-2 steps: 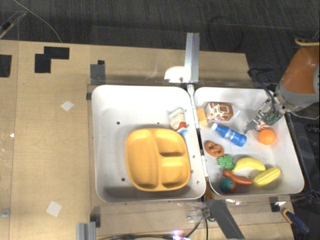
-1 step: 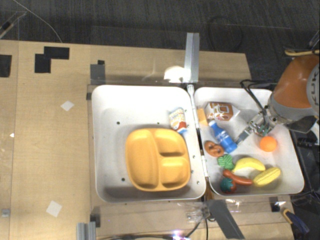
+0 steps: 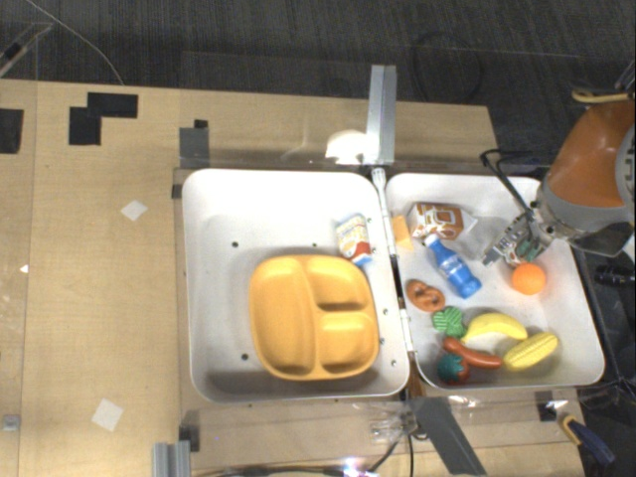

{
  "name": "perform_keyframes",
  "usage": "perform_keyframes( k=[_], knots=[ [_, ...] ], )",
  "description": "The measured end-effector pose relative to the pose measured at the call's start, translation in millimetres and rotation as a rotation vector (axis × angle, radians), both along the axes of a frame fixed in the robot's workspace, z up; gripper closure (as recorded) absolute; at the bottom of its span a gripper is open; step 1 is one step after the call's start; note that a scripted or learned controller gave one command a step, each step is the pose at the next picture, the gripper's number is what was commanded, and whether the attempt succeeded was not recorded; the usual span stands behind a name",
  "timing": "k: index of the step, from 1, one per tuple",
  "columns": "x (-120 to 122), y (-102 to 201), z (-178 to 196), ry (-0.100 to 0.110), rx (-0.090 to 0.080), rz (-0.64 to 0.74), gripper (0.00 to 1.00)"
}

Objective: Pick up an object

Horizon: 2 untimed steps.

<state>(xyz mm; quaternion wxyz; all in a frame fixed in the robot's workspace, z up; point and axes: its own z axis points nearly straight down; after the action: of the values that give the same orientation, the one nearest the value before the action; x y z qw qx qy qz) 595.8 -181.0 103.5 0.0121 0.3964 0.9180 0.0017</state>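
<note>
Orange ball (image 3: 529,278) lies in the right bin (image 3: 586,311); gripper (image 3: 515,245) hovers just beside it, upper left, finger state impossible to tell

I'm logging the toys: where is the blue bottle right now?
In the camera view, the blue bottle lies in the right bin, near its middle, below the brown packet and above the pretzel.

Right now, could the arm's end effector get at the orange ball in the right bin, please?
Probably yes: the end effector hangs just beside the orange ball, which lies apart from the other toys with bare bin floor around it.
</note>
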Motion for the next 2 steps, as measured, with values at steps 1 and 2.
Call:
perform_keyframes(
  k=[1,2],
  knots=[
    [0,0,-1,0.001,0.0,0.001,0.0],
    [50,-24,-16,0.013,0.01,-0.389,0.0]
  ],
)
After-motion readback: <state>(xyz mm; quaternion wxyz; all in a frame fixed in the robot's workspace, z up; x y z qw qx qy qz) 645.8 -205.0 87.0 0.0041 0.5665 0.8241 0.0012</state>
